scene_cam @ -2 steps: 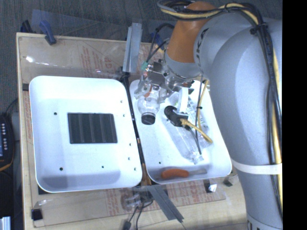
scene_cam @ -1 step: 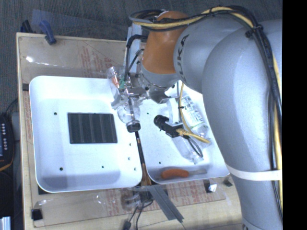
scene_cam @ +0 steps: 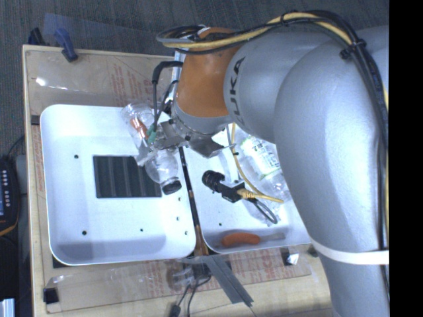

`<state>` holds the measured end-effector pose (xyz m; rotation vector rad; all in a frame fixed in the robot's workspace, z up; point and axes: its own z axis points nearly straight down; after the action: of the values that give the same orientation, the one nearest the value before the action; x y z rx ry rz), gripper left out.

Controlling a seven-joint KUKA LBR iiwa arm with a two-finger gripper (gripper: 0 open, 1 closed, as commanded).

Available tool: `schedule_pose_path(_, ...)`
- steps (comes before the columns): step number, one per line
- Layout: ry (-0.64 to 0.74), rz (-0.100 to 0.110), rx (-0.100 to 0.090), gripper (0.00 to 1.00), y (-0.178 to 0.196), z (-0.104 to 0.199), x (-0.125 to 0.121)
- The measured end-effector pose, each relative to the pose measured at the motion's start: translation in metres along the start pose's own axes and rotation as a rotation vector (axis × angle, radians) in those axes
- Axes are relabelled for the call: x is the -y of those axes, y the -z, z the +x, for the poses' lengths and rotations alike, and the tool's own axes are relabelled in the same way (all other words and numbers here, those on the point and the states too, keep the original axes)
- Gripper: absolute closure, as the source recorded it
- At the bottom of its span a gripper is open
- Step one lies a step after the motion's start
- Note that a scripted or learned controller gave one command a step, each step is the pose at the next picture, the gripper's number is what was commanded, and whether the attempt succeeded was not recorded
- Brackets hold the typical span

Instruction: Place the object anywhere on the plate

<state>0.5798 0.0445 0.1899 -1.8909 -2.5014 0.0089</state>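
Note:
A dark ribbed rectangular plate lies flat in the left white bin. My gripper hangs over the left bin's right side, just past the plate's upper right corner. Right at the gripper there is a clear plastic bottle with a dark cap; its cap end points down toward the divider between the bins. The bottle's lower part sits beside the plate's right edge. A crumpled clear wrapper with red marks shows just above and left of the gripper.
The right bin holds a clear labelled bottle and an orange oblong thing near its front wall. The big grey arm covers most of that bin. The left bin's floor left of and below the plate is bare.

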Motion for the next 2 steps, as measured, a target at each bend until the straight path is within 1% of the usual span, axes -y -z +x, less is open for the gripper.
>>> schedule_pose_path(1, -0.179, 0.003, -0.001, 1.00, -0.001, -0.015, 0.011)
schedule_pose_path(2, -0.153, -0.003, 0.000, 1.00, 0.039, 0.004, 0.017)
